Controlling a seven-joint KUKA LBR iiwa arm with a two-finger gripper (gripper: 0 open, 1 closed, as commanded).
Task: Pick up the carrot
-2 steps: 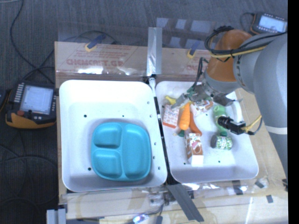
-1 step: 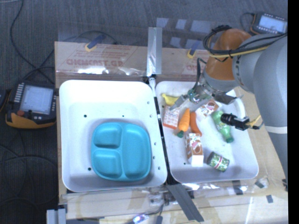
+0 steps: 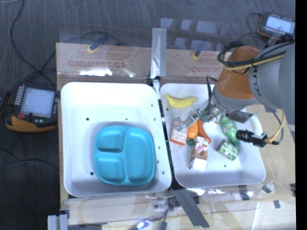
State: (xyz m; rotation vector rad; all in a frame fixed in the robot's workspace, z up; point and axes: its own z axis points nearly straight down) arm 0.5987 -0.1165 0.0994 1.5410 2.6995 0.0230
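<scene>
The orange carrot (image 3: 197,128) lies in the middle of the right bin (image 3: 249,174), tilted, with a small green tip at its lower left end. My gripper (image 3: 204,114) hangs just above the carrot's upper end, under the orange-banded wrist (image 3: 236,78). The arm's body hides the gripper's upper part. I see nothing lifted off the bin floor.
Around the carrot lie a yellow banana (image 3: 181,100), a pink packet (image 3: 178,132), a white carton (image 3: 200,152), a green bottle (image 3: 228,127) and a green can (image 3: 228,149). The left bin (image 3: 76,104) holds a blue divided plate (image 3: 124,155).
</scene>
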